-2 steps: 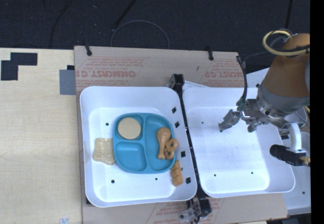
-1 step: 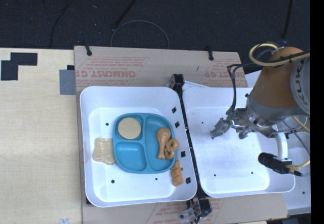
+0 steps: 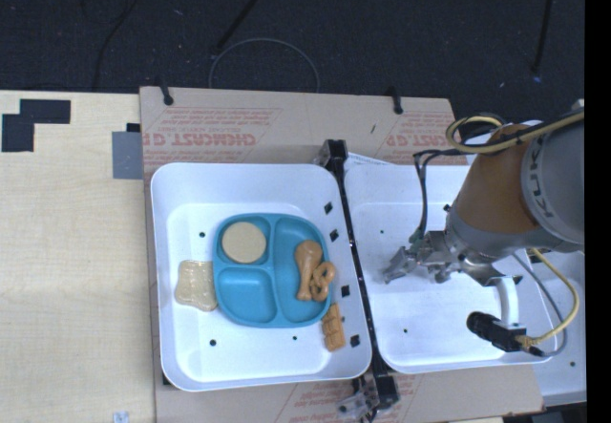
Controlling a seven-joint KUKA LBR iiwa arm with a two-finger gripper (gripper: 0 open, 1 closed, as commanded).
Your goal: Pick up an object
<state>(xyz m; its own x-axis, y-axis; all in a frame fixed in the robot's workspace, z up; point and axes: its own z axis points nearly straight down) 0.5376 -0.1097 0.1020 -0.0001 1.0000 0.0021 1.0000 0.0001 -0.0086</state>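
**Gripper low in the right bin, the objects all in the left one**

The arm (image 3: 520, 192) reaches in from the right and bends down over the right bin (image 3: 401, 340), with its gripper (image 3: 396, 268) close to that bin's floor, near the divider between the two bins. From this slant I cannot tell how far the pincer is open, and nothing can be made out in its hold.

Everything that could be picked up lies in the left bin (image 3: 181, 354). A blue divided tray (image 3: 253, 302) sits in its middle. In the tray's upper left compartment lies a round tan disc (image 3: 242, 242), perhaps a toy cookie or patty. In the right compartment rests a pretzel-like brown piece (image 3: 313, 270). A pale bread-like slice (image 3: 197, 285) touches the tray's left edge, and a small brown piece (image 3: 333, 327) lies just beside the tray's lower right corner, near the divider.

As I judge it, the task is not done: no object is lifted. What remains is the whole grasp, and the arm would have to cross the divider to reach any of these things.
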